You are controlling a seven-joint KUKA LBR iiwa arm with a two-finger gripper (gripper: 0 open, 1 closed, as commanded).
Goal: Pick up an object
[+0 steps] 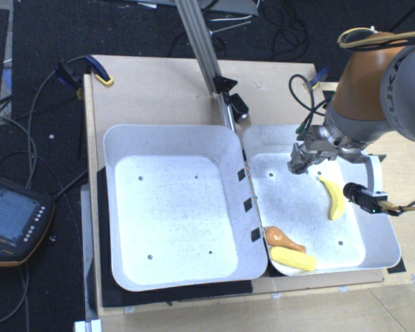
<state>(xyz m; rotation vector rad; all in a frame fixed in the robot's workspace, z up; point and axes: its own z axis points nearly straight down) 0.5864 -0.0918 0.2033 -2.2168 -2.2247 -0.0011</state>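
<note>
I have the pincer (299,163) hovering over the right bin (277,147), and I cannot tell how it is set from this angle. The banana (334,198) lies just below and to its right on the bin floor, apart from it. Further below, by the near rim, sit the corn cob (293,259) and an orange piece (282,238) touching it. My worry: descending straight from here would likely miss the banana and meet bare floor.
</note>
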